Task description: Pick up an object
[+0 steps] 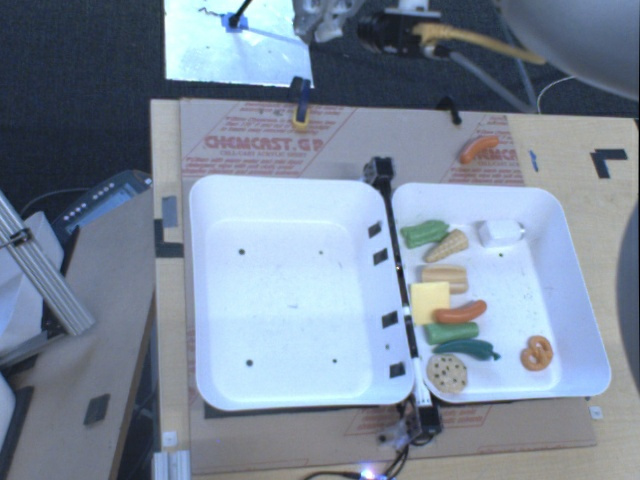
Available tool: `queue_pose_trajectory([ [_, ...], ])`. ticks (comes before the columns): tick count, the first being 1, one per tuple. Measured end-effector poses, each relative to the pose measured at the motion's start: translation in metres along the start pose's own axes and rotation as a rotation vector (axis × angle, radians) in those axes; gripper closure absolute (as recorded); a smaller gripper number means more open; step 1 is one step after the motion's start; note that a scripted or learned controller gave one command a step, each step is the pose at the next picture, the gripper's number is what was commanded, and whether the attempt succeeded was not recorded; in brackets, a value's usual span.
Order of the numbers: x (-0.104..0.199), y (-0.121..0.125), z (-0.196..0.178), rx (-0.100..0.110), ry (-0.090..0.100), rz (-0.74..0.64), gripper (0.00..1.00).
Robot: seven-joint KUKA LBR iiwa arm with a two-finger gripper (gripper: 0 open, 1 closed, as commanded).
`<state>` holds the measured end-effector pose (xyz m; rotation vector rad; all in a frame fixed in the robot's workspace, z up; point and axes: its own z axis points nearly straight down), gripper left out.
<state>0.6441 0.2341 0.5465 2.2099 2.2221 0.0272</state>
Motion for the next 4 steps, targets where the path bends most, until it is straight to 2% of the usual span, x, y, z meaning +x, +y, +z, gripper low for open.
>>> queue_pose_trajectory([
  [1,-0.002,-0.007,0.154,0.030,-0.011,0.005,1.00],
  [2,0.000,-0.008,0.001,0.000,-0.001,0.000,1.00],
  [3,-0.001,-0.033,0.164,0.032,-0.011,0.005,1.00],
  [4,0.001,-0.078,0.000,0.003,0.001,-0.002,1.00],
])
